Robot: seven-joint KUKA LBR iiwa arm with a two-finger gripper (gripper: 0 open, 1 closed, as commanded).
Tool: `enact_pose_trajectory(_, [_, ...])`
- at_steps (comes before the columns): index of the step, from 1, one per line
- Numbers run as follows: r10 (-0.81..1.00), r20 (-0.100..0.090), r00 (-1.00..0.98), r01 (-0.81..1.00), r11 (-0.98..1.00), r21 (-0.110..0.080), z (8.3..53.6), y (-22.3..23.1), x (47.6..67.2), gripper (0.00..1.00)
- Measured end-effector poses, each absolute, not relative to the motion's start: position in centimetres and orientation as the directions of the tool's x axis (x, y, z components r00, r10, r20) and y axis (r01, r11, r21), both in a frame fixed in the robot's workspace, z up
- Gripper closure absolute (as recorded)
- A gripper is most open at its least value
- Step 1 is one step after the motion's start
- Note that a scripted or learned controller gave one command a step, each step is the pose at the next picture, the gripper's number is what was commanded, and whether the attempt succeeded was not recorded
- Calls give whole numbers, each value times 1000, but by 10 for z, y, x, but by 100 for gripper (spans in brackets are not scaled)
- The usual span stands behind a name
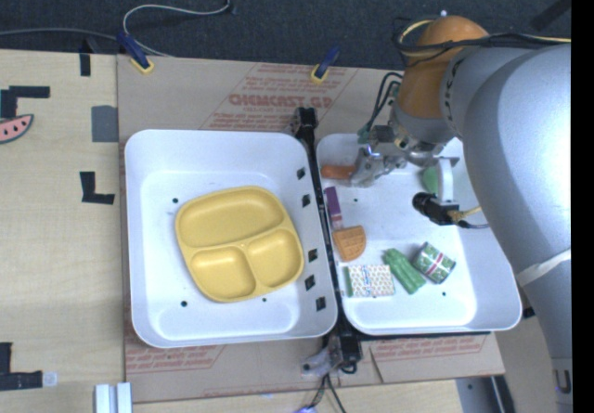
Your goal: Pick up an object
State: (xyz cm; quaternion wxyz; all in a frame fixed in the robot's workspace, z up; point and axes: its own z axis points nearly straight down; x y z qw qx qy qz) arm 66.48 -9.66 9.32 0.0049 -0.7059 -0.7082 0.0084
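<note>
Hand (364, 167), grip state unclear, hovers just right of orange object (337, 173) in right bin (464, 309).

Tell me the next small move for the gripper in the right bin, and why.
Probably a short descent onto the orange item. The gripper sits in the right bin's upper left corner, right beside that item, which lies against the bin's left wall. Nothing shows between its fingers, so no pick has happened. The other objects, such as the green can, lie farther off near the bin's front.
</note>
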Motion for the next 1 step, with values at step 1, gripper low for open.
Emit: enact_pose_trajectory(1, [1000, -6, -4, 1000, 4, -17, 93, -96, 665, 0])
